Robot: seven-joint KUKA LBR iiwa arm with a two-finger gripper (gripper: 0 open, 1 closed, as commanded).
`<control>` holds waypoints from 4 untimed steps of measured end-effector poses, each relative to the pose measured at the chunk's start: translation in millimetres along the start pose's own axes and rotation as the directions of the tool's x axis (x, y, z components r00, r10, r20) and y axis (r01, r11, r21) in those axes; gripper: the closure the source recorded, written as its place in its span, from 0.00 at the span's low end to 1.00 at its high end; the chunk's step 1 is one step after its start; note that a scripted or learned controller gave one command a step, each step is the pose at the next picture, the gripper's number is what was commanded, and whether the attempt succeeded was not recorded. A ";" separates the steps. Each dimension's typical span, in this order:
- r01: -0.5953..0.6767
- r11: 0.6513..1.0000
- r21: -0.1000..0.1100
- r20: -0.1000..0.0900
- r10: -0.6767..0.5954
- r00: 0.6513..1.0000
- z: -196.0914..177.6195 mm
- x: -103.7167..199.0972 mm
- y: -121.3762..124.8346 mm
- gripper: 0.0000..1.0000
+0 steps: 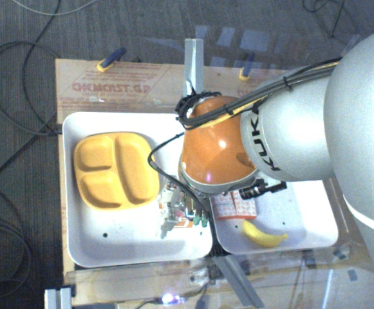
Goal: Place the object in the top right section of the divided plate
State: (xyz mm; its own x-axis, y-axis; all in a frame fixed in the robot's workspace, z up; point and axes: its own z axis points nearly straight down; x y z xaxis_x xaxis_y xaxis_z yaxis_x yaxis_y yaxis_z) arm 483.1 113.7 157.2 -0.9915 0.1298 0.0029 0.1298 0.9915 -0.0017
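Gripper (177, 214) sits low over the left bin's (109, 250) near right corner, its grip beyond my telling, banana (264, 235) lies in the right bin (315, 230), so I'd confirm a catch before swinging to the yellow divided plate (116, 169)

Two white bins (90, 250), one divided plate (116, 169), one banana (264, 235), one arm (289, 134).

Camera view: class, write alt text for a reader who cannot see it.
A grey and orange arm reaches over two white bins, its end effector low in the left bin beside a yellow divided plate. A banana lies in the right bin.
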 end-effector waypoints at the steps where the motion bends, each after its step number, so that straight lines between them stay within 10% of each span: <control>1: 0.005 1.000 -0.003 0.007 -0.005 1.000 -277.7 -4.1 -21.4 1.00; 2: 0.035 0.999 0.000 0.001 -0.035 0.999 -54.2 7.2 55.8 1.00; 3: 0.000 1.000 -0.003 0.002 0.000 1.000 -93.5 1.7 17.8 1.00; 4: 0.023 1.000 -0.002 0.004 -0.023 1.000 62.9 1.9 25.0 1.00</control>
State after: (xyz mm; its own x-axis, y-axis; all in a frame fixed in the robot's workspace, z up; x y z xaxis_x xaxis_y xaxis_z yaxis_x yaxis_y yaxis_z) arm 484.3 138.6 94.2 -0.9942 0.1074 -0.0012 0.1074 0.9942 0.0005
